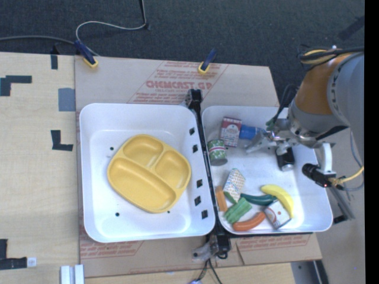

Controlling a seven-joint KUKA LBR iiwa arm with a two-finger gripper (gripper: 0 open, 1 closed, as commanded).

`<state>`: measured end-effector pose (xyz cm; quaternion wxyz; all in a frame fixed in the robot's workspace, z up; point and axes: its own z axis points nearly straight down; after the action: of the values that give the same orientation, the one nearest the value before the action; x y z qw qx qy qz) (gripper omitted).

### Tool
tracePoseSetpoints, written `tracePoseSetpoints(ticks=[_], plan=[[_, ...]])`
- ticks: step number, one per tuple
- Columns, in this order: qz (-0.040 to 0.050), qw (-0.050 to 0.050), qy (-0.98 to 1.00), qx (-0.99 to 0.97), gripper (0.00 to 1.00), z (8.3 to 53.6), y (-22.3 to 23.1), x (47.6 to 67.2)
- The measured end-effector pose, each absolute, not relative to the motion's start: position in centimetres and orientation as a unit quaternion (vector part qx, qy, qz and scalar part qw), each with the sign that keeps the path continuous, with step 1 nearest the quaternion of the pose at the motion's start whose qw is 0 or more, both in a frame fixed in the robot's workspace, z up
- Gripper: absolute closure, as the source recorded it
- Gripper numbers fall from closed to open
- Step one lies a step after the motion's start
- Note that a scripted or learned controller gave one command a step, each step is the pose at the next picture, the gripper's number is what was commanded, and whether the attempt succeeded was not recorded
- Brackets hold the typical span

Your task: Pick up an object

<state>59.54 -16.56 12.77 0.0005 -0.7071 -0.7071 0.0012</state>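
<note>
The right bin [314, 218] holds several small items. A red and white carton [230, 130] lies at its back left, with a blue item [249, 132] beside it and a green can [217, 152] just in front. Near the front lie a yellow banana [280, 196], a dark green vegetable [256, 199], an orange sausage-shaped piece [249, 221], a light green piece [237, 209] and a patterned packet [234, 185]. My gripper [261, 141] hangs low over the back middle of this bin, right next to the blue item. Whether it touches that item cannot be made out.
A yellow divided plate [149, 173] lies in the left bin [95, 129]. A black divider clip [194, 98] sits between the bins. Yellow and blue clamps [87, 54] pin the cardboard at the back. The arm's grey body [323, 108] overhangs the right bin's far right side.
</note>
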Motion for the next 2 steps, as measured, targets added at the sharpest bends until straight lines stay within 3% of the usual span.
tracePoseSetpoints(ticks=[1, 2], plan=[[0.0003, -0.001, -0.708, -0.707, 0.00, 8.6, -14.4, 62.1], [0.0083, 0.008, -0.706, -0.708, 0.00, 8.3, -14.1, 66.3]])
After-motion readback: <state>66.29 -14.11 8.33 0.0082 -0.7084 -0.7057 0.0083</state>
